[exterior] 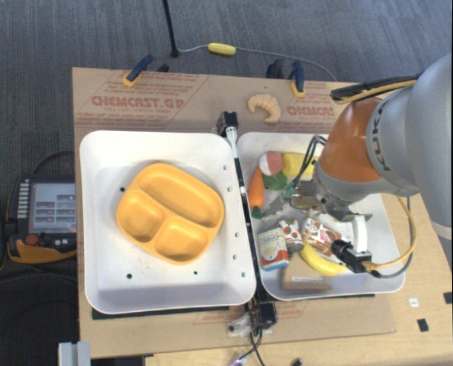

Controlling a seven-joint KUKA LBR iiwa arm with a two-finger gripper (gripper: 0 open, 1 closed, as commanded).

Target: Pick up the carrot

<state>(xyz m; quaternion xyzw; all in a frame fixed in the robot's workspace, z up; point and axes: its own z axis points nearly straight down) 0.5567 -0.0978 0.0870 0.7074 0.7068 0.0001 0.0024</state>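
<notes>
Grey arm (409, 136) bent over right bin (390, 280), tool (299, 198) near carrot (256, 189), grip seemingly hidden.

Glossy plastic tray (170, 212); seemingly matt cardboard (142, 105).

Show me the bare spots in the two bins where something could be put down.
Left bin: bare white floor rings the yellow divided tray, widest along the left wall and near corners. The tray's compartments are bare too. Right bin: crowded with the carrot, banana, small carton and the arm above; little bare floor.
</notes>
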